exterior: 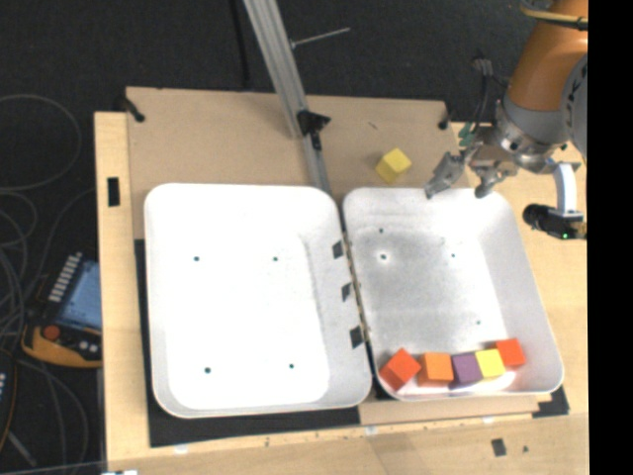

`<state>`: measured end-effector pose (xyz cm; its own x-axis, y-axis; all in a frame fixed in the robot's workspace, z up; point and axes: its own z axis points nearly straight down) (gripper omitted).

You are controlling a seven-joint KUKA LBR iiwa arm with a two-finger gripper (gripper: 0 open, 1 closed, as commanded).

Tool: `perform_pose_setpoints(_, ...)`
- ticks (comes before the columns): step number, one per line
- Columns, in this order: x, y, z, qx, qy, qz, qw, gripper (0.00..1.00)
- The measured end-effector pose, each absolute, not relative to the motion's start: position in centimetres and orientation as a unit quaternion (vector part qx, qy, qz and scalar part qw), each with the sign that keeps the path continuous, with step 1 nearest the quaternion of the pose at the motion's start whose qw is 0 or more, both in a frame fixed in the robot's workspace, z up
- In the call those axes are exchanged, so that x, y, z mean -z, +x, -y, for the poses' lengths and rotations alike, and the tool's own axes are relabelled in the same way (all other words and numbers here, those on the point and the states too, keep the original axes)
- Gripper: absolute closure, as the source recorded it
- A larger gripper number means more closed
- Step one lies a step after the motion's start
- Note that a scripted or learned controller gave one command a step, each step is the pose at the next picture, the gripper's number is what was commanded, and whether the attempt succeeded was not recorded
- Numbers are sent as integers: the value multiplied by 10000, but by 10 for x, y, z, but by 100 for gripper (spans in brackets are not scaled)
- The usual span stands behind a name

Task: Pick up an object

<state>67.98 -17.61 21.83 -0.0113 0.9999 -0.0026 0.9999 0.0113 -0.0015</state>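
Note:
My gripper [459, 183] hangs open over the far rim of the right bin [435, 265], its two fingers spread with nothing between them. Along that bin's near edge sits a row of small blocks: a red-orange block [402, 367], an orange block [436, 366], a purple block [465, 367], a yellow block [491, 363] and a red block [510, 352]. A yellow cube [394, 164] lies on the bench behind the bins, left of the gripper.
The left bin [242, 295] sits beside the right one, joined by dark clips. A grey metal rail [282, 57] slants up from the bench behind the bins. Cables and a handheld pendant [69, 310] lie off the bench at left.

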Motion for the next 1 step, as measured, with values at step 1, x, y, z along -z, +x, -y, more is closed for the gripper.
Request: perform_pose_setpoints(1, -169, 680, 157, 11, 7055, -7088, -3, 0)
